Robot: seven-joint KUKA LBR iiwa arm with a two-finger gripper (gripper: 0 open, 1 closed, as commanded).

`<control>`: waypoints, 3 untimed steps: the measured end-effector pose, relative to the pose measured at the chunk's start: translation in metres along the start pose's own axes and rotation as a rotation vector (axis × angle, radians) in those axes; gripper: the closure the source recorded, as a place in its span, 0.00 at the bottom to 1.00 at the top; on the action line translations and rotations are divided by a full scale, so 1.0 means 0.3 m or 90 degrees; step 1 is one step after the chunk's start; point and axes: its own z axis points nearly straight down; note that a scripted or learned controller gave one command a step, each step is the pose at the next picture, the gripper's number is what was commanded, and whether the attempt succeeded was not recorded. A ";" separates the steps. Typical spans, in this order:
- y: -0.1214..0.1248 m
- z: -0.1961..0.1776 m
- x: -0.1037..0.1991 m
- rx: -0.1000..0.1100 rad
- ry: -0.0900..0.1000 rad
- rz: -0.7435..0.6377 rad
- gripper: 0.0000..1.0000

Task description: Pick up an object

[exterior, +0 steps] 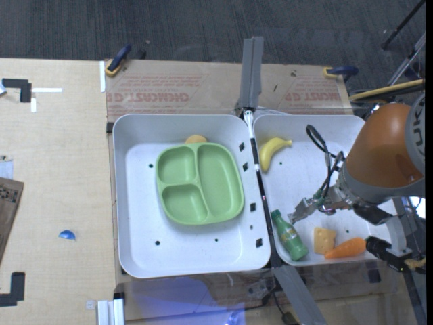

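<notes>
Dark carpet lies beyond the table; the claw (302,210), apparently parted and unladen, should descend squarely astride the green bottle (289,236) before clenching.

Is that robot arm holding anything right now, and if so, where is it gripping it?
Nothing is held. The end effector hangs over bare floor of the right bin, between the green bottle and the banana, with nothing between its fingers.

A divided plate (200,183) lay in the left bin (135,202). In the right bin (298,128), a banana (271,150) sat far-left; a bottle (289,235), block (324,240) and carrot (346,248) lay along the near side.
</notes>
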 end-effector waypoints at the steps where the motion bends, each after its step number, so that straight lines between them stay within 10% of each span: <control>1: -0.001 0.095 -0.040 -0.017 -0.012 -0.081 0.00; 2: 0.140 0.120 -0.105 0.000 -0.001 0.219 0.00; 3: -0.021 0.122 0.006 0.001 0.001 0.184 0.00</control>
